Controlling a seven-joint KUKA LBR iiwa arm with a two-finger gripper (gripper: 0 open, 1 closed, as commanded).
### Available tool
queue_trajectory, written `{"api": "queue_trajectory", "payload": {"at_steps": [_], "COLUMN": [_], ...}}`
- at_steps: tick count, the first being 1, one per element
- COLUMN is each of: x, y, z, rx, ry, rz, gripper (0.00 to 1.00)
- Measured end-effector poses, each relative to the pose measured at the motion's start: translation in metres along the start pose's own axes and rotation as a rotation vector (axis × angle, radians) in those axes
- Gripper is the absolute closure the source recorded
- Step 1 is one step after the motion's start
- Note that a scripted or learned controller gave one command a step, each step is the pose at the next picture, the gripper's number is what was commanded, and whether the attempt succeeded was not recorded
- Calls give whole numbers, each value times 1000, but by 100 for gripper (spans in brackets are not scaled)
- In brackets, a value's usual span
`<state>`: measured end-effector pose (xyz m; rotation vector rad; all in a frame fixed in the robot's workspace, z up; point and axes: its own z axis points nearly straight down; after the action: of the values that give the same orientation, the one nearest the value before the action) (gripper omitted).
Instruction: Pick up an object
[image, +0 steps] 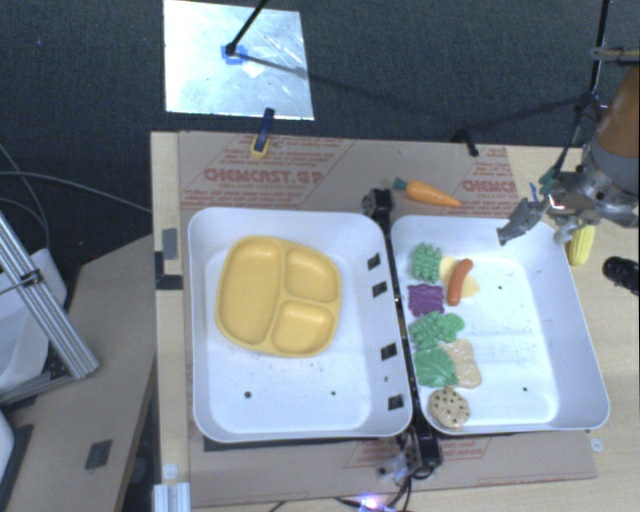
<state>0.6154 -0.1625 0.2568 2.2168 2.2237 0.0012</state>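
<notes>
Toys lie in a row along the left side of our right white plastic bin (540, 400): a bumpy green leaf toy (427, 262), a small orange-red sausage toy (458, 281), a purple bumpy toy (426, 298), two more green leaf toys (436, 345), a pale tan flat toy (464, 364) and a round brown cookie toy (449, 407). They sit close together, some touching. The left white plastic bin (290, 395) holds a yellow tray with three parts (279, 295). An orange carrot toy (428, 192) lies on the bench (330, 165) above the bins.

Our gripper (520, 222) hangs over the top right corner of the right bin, well apart from the toys. We cannot tell how it is set, and we see nothing in it.

We think these toys are light, hard and a bit slippery. The sausage toy looks easiest: long and thin, so we would pinch it across its middle. The flat ones look hard to get under.
</notes>
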Motion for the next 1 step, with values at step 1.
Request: {"api": "queue_trajectory", "payload": {"at_steps": [1], "x": [40], "y": [-68], "z": [96], "rx": [14], "ry": [6], "rz": [1], "gripper": [0]}}
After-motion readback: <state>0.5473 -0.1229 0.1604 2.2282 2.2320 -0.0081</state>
